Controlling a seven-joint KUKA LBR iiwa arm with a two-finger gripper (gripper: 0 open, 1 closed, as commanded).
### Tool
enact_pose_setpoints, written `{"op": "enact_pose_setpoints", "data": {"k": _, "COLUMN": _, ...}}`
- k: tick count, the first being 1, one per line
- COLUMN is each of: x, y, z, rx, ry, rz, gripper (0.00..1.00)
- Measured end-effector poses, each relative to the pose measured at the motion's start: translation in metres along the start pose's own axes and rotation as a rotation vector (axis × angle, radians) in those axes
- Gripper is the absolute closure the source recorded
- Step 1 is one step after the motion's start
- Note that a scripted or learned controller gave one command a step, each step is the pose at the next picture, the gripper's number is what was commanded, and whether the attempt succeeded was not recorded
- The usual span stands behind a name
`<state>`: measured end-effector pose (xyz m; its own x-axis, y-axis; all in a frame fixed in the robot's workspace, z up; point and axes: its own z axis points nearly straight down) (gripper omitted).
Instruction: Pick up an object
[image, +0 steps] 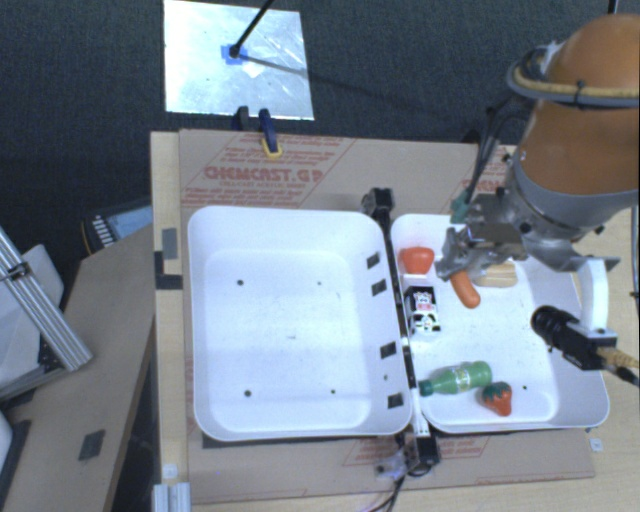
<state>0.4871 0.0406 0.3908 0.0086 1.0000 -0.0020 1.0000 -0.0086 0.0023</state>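
The big grey and orange arm (580, 120) is cut off by the top and right edges. It covers the back right part of the right bin (560, 400). A tan thing (500, 275) pokes out from under the gripper (462, 255), too hidden to name. The little black and white box (425, 310) has print too small to read.

Gripper (462, 262) low over right bin (590, 400), far-left part, just above orange carrot-like piece (465, 290). Red-orange item (416, 259) left of it, black-white box (424, 310) nearer. Green bottle (456, 379) lying flat beside strawberry (497, 398) at near edge. Left bin (215, 240) bare white.
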Motion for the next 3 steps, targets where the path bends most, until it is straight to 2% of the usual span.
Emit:
{"op": "enact_pose_setpoints", "data": {"k": 1, "x": 0.052, "y": 0.003, "z": 0.014, "rx": 0.001, "ry": 0.003, "rz": -0.015, "gripper": 1.0}}
{"op": "enact_pose_setpoints", "data": {"k": 2, "x": 0.055, "y": -0.001, "z": 0.0, "rx": -0.001, "ry": 0.003, "rz": -0.013, "gripper": 1.0}}
{"op": "enact_pose_setpoints", "data": {"k": 3, "x": 0.075, "y": -0.001, "z": 0.005, "rx": 0.001, "ry": 0.003, "rz": -0.014, "gripper": 1.0}}
